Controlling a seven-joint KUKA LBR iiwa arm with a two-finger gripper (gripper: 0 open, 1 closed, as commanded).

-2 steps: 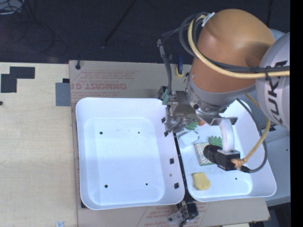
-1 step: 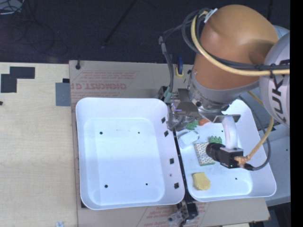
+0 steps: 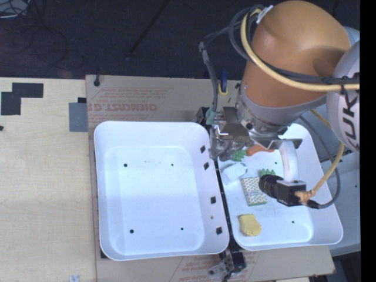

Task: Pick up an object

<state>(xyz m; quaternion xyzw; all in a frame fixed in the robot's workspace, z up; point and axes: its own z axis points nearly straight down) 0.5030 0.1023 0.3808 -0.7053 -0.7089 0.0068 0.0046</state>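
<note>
We cannot tell how the jaws stand on the gripper (image 3: pixel 228 147), which sits low at the inner edge of the right bin (image 3: pixel 329 231). Just beside it we see a green and orange piece (image 3: pixel 248 153). Further out lie a patterned card (image 3: pixel 254 190) and, beyond that, a yellow block (image 3: pixel 249 224). Across the divide we see the left bin (image 3: pixel 111 239).
</note>
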